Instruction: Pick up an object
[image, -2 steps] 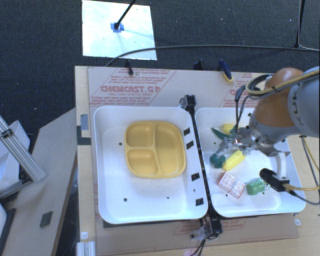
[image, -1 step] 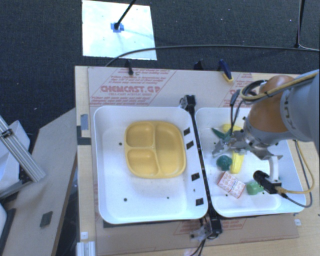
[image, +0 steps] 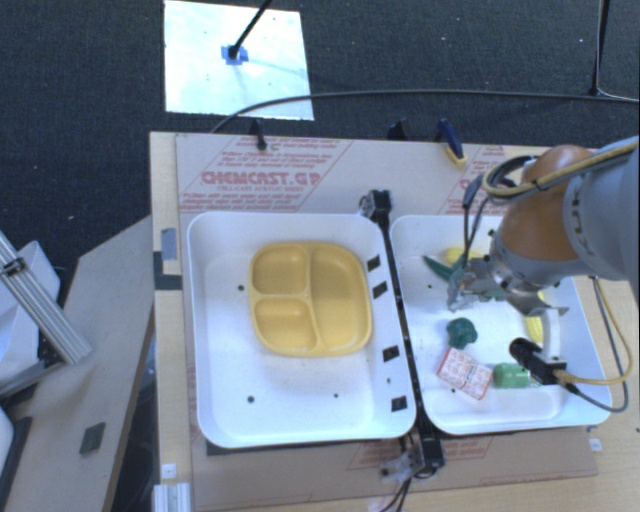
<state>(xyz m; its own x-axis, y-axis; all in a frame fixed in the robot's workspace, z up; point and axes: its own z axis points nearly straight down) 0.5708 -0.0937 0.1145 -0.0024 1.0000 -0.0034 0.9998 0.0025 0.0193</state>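
Gripper (image: 468, 290): positioned low over the right bin (image: 492, 424), in its upper-middle area, below the orange band of the arm (image: 560, 215). Whether it is open or closed cannot be told, and no item can be confirmed in its grasp.

Nearest item: a dark green pointed object (image: 439, 267), just beside the gripper on the side of the divider; contact between them cannot be determined. A yellow object (image: 455, 254) lies partly behind it, toward the far wall of the bin.

Below the gripper, apart from it: a dark green rounded object (image: 461, 331) on the bin floor. Nearer the front wall lies a red-and-white patterned packet (image: 464, 372), flat, with a pale green block (image: 510, 376) just beside it. A second yellow piece (image: 535, 326) shows under the wrist, partly hidden.

Left bin (image: 225, 385): one yellow divided plate (image: 308, 298), three compartments, lying flat near the centre.

Both bins sit side by side on a sheet printed with red lettering (image: 262, 178).
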